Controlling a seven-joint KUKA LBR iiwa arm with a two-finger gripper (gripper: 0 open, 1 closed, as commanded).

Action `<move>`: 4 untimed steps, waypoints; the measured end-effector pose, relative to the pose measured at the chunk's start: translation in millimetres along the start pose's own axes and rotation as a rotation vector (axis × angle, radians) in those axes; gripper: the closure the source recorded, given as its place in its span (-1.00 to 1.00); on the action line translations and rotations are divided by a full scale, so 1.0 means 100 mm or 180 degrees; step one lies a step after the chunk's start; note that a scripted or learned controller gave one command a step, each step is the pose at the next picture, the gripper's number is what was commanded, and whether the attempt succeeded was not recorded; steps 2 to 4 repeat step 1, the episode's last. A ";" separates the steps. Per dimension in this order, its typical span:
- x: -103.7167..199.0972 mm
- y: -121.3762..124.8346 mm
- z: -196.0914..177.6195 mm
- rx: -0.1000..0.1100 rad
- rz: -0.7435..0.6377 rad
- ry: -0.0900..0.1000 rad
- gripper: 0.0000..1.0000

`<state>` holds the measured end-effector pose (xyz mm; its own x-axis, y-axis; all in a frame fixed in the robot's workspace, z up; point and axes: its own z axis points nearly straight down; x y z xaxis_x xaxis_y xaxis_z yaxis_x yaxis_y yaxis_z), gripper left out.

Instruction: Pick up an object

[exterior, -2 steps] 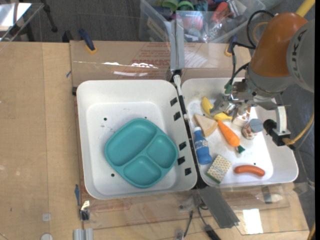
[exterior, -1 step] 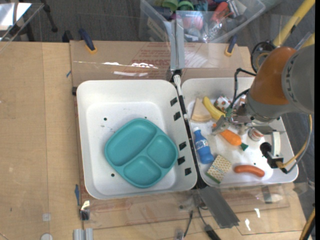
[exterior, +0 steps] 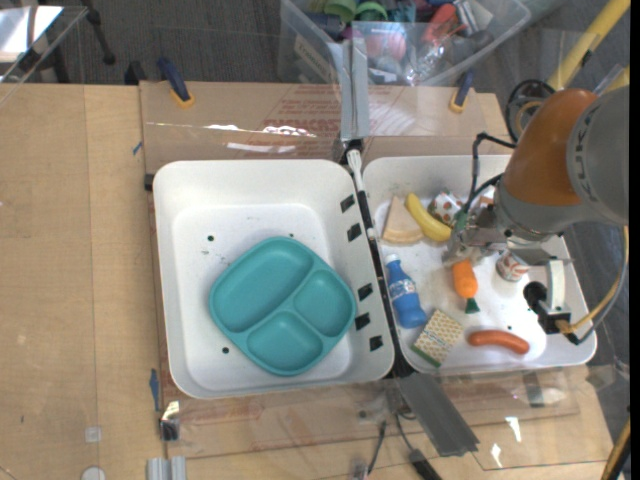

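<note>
We are looking down on two white bins side by side, and the arm [exterior: 565, 163] is reaching in from the right, hanging over the right bin [exterior: 575, 353]. The gripper [exterior: 468, 236] is sitting low over the middle of that bin, just above the carrot [exterior: 465, 281] and close beside the banana [exterior: 428, 218]; we are judging it to be lining up on one of these two, since both are lying free on the bin floor with room around them. Whether the jaws are released or clenched we cannot tell, as the wrist is covering them, and we are seeing nothing between them.

The pickable things are all gathered in the right bin: a bread slice [exterior: 400, 223] near the divider edge with the banana leaning on it, a blue bottle [exterior: 405, 293] lying along the divider, a cracker [exterior: 438, 336] at the near edge, and a sausage [exterior: 497, 342] towards the near right corner. They are lying loose and scattered, likely so any one can be taken alone.

The left bin [exterior: 190, 193] is carrying a teal divided plate [exterior: 282, 306] flat on its floor, near the front edge, probably too broad and flat for an easy pinch
</note>
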<state>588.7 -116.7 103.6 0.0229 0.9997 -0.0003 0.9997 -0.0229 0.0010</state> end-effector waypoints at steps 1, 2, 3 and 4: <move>1.01 0.34 -1.23 0.0004 0.0311 0.0001 1.00; 1.01 0.34 -1.23 0.0004 0.0311 0.0001 1.00; 1.01 0.34 -1.23 0.0004 0.0311 0.0001 1.00; 1.01 0.34 -1.23 0.0004 0.0311 0.0001 1.00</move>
